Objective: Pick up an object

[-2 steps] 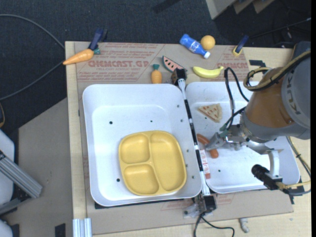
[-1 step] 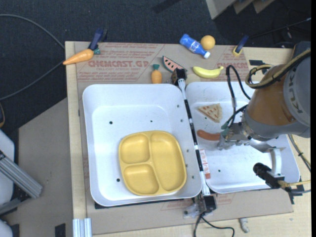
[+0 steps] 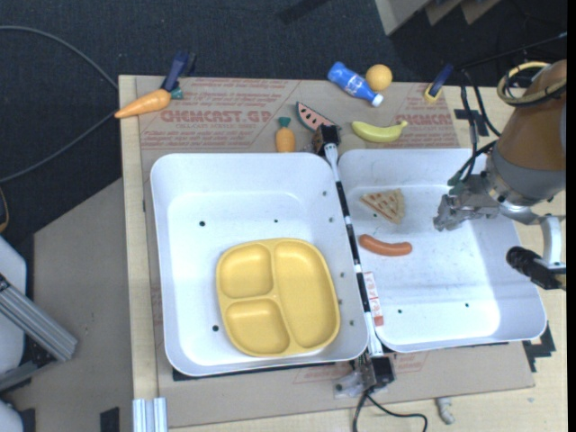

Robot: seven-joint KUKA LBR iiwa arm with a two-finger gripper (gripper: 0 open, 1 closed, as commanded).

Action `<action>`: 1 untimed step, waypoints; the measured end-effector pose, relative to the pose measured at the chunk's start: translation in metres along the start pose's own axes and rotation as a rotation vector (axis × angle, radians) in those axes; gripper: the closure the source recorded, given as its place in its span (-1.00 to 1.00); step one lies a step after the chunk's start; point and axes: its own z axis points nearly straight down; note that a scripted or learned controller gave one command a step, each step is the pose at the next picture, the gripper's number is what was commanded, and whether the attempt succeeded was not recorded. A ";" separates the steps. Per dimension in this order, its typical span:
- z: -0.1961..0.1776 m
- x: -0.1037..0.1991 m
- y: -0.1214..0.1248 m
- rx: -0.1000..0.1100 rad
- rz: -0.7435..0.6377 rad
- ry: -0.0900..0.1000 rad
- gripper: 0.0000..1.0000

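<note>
In the right bin (image 3: 468, 318) lie a tan waffle-patterned wedge (image 3: 385, 205) near the back left and a red-orange sausage (image 3: 386, 247) just in front of it. My gripper (image 3: 447, 220) hangs low over the same bin, right of the wedge and the sausage, at the end of the grey arm with its orange band. Nothing is visible between its tips, and it stands apart from both items. The left bin (image 3: 180, 196) holds a yellow divided plate (image 3: 276, 296).
Behind the bins on the cardboard lie a carrot (image 3: 144, 104), a small orange carrot piece (image 3: 285, 139), a watermelon slice (image 3: 311, 115), a blue bottle (image 3: 353, 83), an orange ball (image 3: 379, 76) and a banana (image 3: 378, 131). Black cables run beside the arm.
</note>
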 end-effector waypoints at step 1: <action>0.001 0.001 0.000 0.002 -0.001 0.001 -1.00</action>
